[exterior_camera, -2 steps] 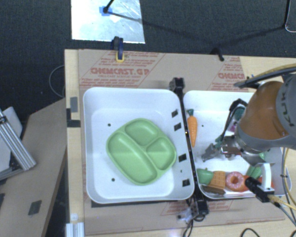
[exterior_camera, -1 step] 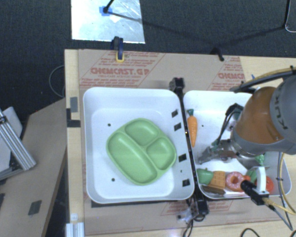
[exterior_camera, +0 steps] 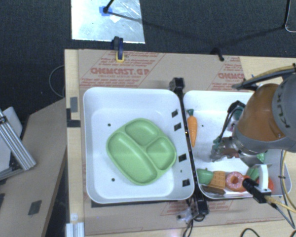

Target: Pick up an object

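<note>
Down in the right bin (exterior_camera: 207, 100), the gripper (exterior_camera: 221, 149) hovers near a carrot (exterior_camera: 192, 127). Whether it is open or closed cannot be told. A green plate (exterior_camera: 140, 151) lies in the left bin (exterior_camera: 101, 102).

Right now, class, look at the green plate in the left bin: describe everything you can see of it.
The green plate is pale green, looks like smooth plastic, with rounded corners and three compartments. It lies flat, right side up, turned at a slant, near the middle of the left bin. It touches only the bin floor.

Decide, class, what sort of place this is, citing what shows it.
Probably a robotics lab test bench: a grey and orange robot arm reaches over two white bins, one holding toy food like a carrot and doughnut.
</note>
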### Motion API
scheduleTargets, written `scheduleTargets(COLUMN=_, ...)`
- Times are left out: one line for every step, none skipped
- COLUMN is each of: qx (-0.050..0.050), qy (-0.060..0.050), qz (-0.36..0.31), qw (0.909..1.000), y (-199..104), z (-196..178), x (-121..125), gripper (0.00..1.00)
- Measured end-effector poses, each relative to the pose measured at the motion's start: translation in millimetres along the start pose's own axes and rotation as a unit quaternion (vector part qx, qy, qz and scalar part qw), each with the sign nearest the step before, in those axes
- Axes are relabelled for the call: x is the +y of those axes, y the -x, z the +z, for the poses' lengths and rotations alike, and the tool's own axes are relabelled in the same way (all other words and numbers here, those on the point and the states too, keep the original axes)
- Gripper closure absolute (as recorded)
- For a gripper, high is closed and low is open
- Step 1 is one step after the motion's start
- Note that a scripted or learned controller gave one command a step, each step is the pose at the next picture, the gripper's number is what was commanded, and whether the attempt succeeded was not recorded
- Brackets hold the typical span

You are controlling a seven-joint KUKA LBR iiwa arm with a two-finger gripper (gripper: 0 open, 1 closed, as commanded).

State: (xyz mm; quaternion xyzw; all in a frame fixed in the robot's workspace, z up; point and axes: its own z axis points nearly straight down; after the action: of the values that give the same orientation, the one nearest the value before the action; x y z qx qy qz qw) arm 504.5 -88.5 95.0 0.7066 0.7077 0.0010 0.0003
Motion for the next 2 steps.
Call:
scheduleTargets(qx=-0.001, qy=0.003, qz=-0.001, qw=1.0, y=1.4, z=-63.2, x=6.5, gripper=1.0)
scheduleTargets(qx=-0.001, qy=0.002, qz=-0.001, qw=1.0, y=2.4, z=-108.7, x=14.8, gripper=1.0)
